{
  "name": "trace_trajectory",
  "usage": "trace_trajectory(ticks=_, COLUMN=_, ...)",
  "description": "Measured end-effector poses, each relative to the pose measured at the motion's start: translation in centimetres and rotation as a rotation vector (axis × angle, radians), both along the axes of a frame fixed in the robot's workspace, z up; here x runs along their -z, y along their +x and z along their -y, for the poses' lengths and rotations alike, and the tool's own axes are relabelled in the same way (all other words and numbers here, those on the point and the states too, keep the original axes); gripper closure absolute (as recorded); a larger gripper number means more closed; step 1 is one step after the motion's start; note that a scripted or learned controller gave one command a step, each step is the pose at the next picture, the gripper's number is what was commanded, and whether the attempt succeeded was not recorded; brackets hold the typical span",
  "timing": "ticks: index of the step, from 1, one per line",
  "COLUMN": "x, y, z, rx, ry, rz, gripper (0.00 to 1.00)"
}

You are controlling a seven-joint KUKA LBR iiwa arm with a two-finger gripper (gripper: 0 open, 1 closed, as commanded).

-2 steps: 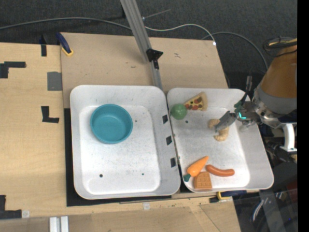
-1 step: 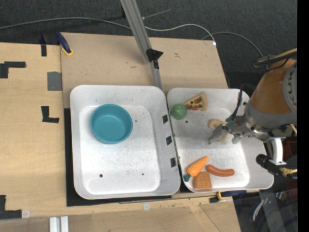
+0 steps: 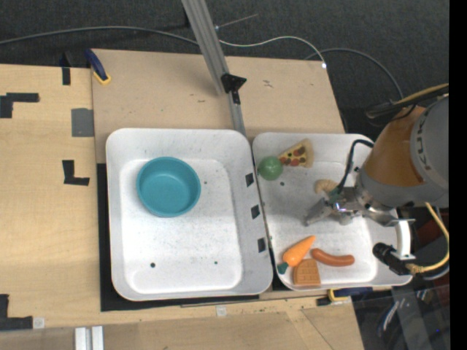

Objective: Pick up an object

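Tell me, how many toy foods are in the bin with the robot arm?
5, maybe 6: pizza slice and green ball at the far edge; carrot, sausage and waffle at the near edge. A tan bit by the gripper is partly hidden.

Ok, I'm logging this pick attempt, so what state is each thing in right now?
blue bowl: upright in the left bin.
green ball, pizza slice, carrot, sausage, waffle: lying loose in the right bin.
gripper: low over the right bin's floor, holding nothing visible.
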State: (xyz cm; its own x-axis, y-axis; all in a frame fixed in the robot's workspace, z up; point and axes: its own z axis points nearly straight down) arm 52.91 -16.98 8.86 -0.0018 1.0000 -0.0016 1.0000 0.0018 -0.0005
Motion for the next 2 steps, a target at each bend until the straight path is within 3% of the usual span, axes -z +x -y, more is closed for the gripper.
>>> trace_trajectory(ticks=1, x=-1.1, y=0.0, z=-0.1, rx=0.0, ry=0.002, rz=-0.001, gripper=1.0)
trace_trajectory(ticks=2, x=-7.3, y=0.0, z=0.4, rx=0.001, ry=0.0, rz=0.004, gripper=1.0)
